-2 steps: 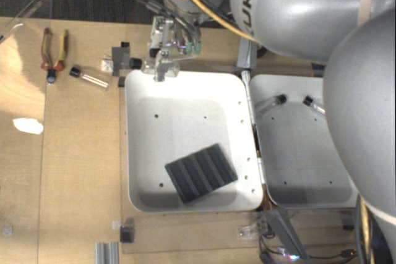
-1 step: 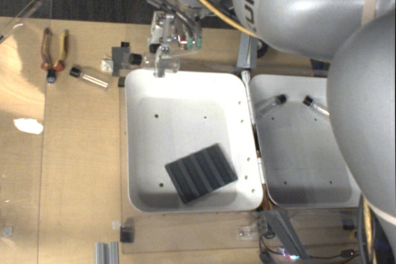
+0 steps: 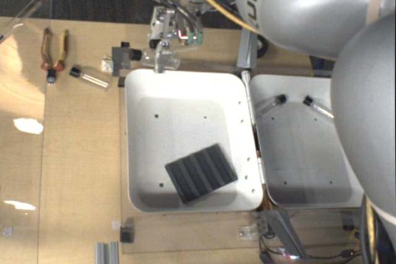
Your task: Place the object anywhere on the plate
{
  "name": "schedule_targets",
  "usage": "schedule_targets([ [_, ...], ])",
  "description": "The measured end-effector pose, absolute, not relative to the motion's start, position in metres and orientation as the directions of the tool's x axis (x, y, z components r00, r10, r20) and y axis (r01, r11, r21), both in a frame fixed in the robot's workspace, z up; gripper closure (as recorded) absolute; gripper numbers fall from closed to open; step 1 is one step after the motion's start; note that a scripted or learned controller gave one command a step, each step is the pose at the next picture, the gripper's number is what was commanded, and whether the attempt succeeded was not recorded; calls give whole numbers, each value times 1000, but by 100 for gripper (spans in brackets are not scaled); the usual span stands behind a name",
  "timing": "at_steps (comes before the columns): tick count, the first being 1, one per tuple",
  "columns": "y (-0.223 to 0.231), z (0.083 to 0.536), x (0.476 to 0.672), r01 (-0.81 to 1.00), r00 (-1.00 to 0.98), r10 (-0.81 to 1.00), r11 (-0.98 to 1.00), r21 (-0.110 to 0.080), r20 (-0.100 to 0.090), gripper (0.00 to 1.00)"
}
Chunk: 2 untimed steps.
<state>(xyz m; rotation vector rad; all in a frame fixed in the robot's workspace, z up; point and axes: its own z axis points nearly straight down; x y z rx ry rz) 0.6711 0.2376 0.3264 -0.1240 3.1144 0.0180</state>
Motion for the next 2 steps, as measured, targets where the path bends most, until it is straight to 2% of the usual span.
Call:
schedule_targets([
  [1, 235, 178, 669, 337, -941, 337, 941, 3, -3, 100],
  [2, 236, 190, 670, 335, -942, 335, 942, 8, -8, 100],
])
